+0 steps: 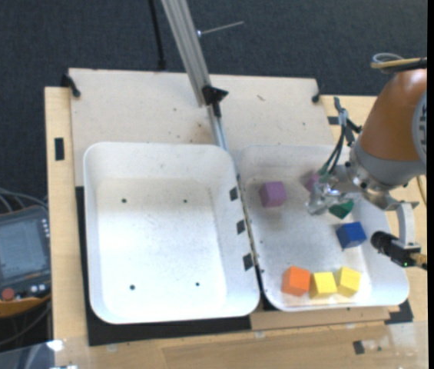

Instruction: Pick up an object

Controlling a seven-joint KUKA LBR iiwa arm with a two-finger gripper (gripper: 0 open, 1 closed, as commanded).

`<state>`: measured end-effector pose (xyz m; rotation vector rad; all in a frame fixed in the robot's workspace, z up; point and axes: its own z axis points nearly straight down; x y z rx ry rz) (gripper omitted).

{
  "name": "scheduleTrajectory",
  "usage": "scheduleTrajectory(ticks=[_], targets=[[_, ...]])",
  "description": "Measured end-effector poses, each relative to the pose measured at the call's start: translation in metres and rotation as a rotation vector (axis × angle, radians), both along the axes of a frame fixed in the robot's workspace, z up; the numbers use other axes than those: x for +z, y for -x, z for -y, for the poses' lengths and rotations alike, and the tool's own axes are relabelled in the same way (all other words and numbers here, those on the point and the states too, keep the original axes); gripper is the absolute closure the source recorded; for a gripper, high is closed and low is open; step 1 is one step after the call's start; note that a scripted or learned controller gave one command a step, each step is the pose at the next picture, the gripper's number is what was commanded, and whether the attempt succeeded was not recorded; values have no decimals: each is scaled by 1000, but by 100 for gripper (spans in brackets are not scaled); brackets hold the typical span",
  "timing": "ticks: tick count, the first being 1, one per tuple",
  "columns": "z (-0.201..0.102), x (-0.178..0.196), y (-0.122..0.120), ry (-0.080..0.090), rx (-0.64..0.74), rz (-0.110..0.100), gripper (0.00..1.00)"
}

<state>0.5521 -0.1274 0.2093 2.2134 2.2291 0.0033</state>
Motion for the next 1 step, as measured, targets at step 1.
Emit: scheduleTrajectory(ticks=[1], targets=[[-42, 1, -12, 0, 0, 0, 100]])
